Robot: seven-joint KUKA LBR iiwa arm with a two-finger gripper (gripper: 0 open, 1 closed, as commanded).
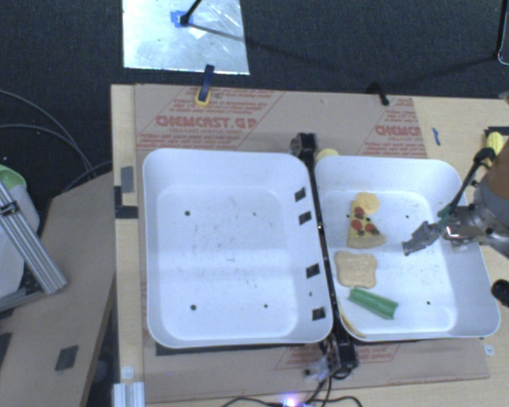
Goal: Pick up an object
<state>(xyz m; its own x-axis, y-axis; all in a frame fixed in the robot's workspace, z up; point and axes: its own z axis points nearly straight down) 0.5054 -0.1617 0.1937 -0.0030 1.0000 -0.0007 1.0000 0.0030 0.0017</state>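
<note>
Approach step. Gripper [417, 241] poised over right shallow white bin [467, 316], opening indiscernible, nothing visibly held. Nearest: triangular pizza-slice toy [364, 228], just left. Next: shift left, descend, close.

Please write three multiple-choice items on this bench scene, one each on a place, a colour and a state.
1. Which bin holds the toy food?
A. the left bin
B. the right bin
C. both bins

2. What colour is the stick-shaped item nearest the front edge?
A. green
B. red
C. blue

3. Where is the gripper?
A. over the left bin
B. over the right bin, beside the pizza slice
C. over the cardboard behind the bins

Answers:
1 B: the pizza slice, tan piece and green stick all lie in the right bin.
2 A: it is plainly green.
3 B: the gripper hangs right of the slice.
</note>
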